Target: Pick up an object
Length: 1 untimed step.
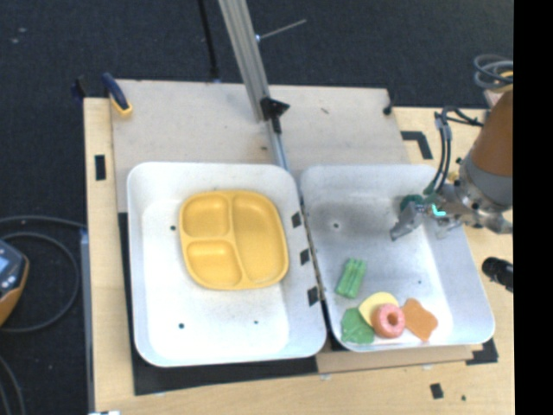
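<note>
We take the yellow three-compartment plastic plate (233,238) in the left white bin (147,197) as our landmark. To its right, across the divide between the bins, the right white bin (363,188) holds all the small items. Nearest the plate lies a light green ribbed block (352,277), alone and tilted on bare floor. Further from the plate and toward the near wall sits a tight cluster: a darker green lump (355,327), a pale yellow disc (378,304) with a pink ring-shaped toy doughnut (390,321) lying over it, and an orange flat piece (421,319) on the far side. The gripper (404,224) hangs over the right bin's upper part, well apart from every item; it carries nothing, and we cannot tell how wide its jaws stand. We judge the ribbed block the best candidate: it looks light and probably stiff or slightly rubbery, its ridges should resist slipping, and it has free space on both long sides for a grasp across its narrow width. The clustered pieces touch each other, so closing on one may shove its neighbours or catch two.
</note>
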Available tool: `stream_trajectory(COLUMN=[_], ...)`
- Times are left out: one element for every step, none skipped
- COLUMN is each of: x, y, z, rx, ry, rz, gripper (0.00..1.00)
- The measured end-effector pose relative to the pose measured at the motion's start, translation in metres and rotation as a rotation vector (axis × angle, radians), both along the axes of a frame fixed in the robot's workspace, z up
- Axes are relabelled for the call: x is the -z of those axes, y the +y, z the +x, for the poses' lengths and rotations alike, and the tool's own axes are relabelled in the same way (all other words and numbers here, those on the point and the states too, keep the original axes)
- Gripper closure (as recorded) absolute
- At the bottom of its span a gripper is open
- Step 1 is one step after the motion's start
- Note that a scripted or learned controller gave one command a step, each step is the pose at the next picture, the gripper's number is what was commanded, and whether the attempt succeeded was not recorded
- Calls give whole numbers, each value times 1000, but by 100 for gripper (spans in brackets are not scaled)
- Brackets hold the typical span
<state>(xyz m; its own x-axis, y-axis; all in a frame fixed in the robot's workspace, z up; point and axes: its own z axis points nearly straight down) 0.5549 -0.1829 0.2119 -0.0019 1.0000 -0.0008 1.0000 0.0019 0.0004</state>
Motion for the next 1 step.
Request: stream_trajectory(x=[0], y=[0], z=[0], rx=[0], ry=[-1], rz=[0], gripper=[0])
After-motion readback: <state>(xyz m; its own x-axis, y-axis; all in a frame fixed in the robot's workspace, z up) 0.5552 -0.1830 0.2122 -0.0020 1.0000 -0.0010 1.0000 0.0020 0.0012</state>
